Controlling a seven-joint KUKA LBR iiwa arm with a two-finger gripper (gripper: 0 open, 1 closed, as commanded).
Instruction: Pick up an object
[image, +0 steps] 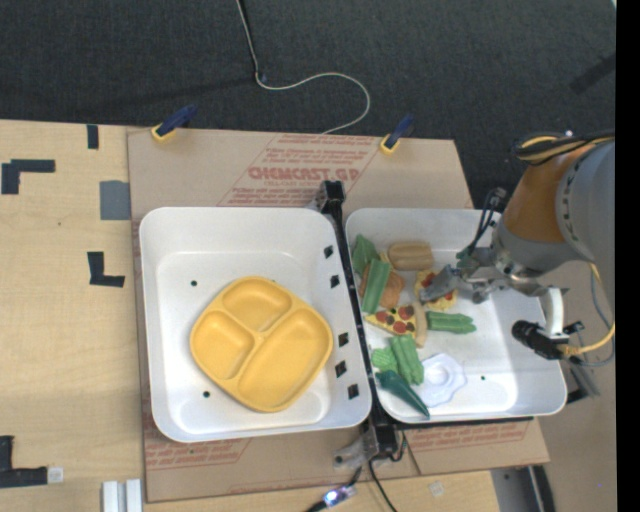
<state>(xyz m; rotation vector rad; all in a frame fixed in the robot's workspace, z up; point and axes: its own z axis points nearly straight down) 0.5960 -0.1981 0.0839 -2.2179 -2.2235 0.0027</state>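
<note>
A: Two white bins sat side by side on the desk, didn't they? What lay at the near edge?

B: At the near edge of the right bin lay a dark green pepper-like piece, with a flat white fried-egg shape touching it on the right. Just behind them were two lighter green pods, close together.

A: And the left bin?

B: It carried a yellow divided plate, lying flat in the middle, three compartments showing, nothing in them.

A: Farther back in the right bin?

B: A pizza slice with red dots lay near the bins' shared wall. Beside it, toward the arm, was a green bean pod. Behind those, long green pieces leaned along the divider, and a brown bun-shaped piece rested near the back wall.

A: Where was the end effector?

B: It was low over the middle of the right bin, between the bun and the bean pod, the grey arm with its orange band reaching in from the right. Something orange and red sat right at its tip, but I couldn't tell whether the fingers were apart or closed, nor whether that piece was held.

A: And behind the bins?

B: Brown cardboard with red printing lay under them, pinned by two blue and yellow clamps at its far corners. A thin white cable looped across dark carpet beyond.
</note>
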